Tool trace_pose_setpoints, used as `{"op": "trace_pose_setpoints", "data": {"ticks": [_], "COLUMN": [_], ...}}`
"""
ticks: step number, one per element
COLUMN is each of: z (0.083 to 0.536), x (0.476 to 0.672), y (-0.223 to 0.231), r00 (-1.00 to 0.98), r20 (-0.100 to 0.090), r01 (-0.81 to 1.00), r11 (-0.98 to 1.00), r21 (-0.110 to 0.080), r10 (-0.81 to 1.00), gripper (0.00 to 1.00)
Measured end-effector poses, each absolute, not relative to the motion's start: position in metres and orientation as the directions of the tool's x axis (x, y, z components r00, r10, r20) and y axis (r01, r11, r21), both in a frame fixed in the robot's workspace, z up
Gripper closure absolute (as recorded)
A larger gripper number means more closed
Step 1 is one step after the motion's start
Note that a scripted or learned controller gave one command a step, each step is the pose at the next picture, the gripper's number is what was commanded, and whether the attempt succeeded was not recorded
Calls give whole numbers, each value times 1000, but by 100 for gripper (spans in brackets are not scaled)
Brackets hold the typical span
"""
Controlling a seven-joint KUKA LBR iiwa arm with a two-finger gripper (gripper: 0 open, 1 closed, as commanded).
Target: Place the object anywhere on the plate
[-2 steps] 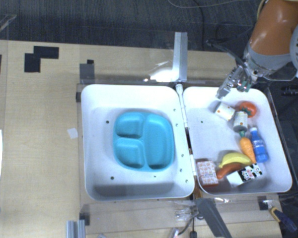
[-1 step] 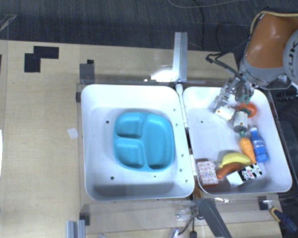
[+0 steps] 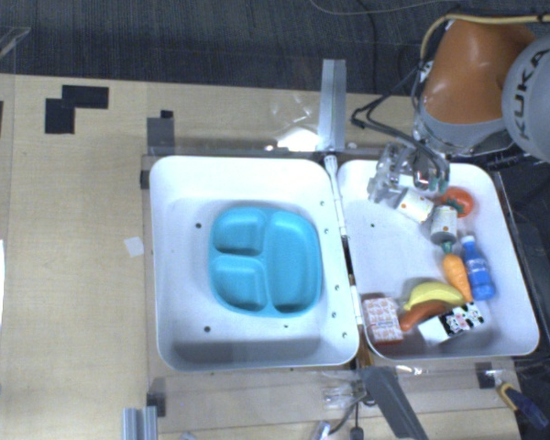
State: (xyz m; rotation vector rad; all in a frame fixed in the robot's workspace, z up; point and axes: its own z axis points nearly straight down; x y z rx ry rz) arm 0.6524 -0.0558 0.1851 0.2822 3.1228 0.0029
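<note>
A blue divided plate point(image 3: 263, 259) lies in the middle of the left bin point(image 3: 179, 191). My gripper point(image 3: 399, 180) hangs over the back of the right bin point(image 3: 371, 246), near its left rear corner, far from the plate. Its fingers look open with nothing between them. Just below and right of it lies a small white cylinder point(image 3: 414, 209). Beside that are a red-orange ring point(image 3: 460, 200) and a small can point(image 3: 443, 224).
Along the right bin's right and front sides lie a blue bottle point(image 3: 478, 269), a carrot point(image 3: 455, 271), a banana point(image 3: 435, 293), a red sausage point(image 3: 420, 314), a pink patterned box point(image 3: 381, 317) and a black-and-white box point(image 3: 464, 320). A metal post point(image 3: 333, 99) stands behind the bins.
</note>
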Motion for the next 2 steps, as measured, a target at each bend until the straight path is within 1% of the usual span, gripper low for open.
{"op": "trace_pose_setpoints", "data": {"ticks": [1,2], "z": [218,243], "x": [575,546], "y": [-20,69], "r00": [-997,-989], "r20": [-6,-7], "r01": [-79,-145], "r11": [997,989], "r21": [1,1], "r10": [-79,-145], "gripper": [100,100]}}
